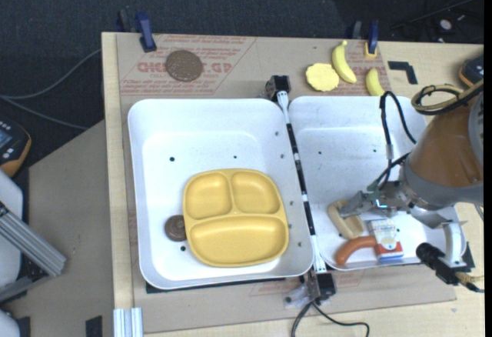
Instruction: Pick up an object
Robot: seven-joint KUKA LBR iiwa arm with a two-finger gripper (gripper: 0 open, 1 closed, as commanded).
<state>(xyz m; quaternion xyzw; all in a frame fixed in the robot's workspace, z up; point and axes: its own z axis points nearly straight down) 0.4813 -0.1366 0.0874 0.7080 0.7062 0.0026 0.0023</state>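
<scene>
The pincer (361, 207) hangs low in the right bin (338, 128), near its front edge, directly over a tan bread-like piece (344, 221) — whether it is clenched or released I cannot tell. Just beside it, toward the tabletop's front edge, lies a sausage (355, 248), long axis running roughly left-right, touching a small packet (387, 241). The tan piece looks the nearest target.

Two bins (154, 128), two bananas (344, 64), one plate (233, 216).
</scene>
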